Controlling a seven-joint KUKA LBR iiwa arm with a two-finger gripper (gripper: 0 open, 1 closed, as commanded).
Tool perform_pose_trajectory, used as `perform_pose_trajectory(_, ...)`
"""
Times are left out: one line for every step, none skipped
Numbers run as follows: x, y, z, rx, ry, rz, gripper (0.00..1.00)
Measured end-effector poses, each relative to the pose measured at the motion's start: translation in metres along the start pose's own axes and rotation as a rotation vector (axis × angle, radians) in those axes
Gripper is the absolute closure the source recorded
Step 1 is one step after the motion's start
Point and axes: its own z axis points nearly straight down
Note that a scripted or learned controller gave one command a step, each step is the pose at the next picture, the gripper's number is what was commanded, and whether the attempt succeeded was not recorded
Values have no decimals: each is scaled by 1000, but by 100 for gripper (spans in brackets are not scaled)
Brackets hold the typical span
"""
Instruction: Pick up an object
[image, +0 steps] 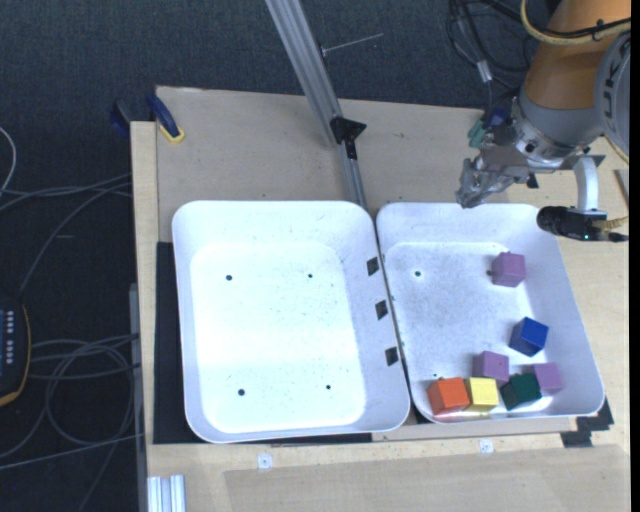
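Note:
My gripper (472, 194) hangs above the far rim of the right bin (440, 300), with nothing visibly between its fingers. A purple block (508, 268) lies alone in that bin's far right part, below and right of the gripper. A blue block (528, 336) sits further toward the front by the right wall. Along the front edge stand an orange block (449, 395), a yellow block (483, 393), a dark green block (520, 390) and two more purple blocks (491, 364) (547, 377).
The left bin (200, 250) sits beside the right one, with black clips on the shared rim (381, 308). A slanted metal pole (318, 90) crosses the bench behind the bins. Blue and yellow clamps (165, 117) grip the bench's far left corner.

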Motion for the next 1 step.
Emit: perform_pose_trajectory(49,-6,6,7,2,1,100)
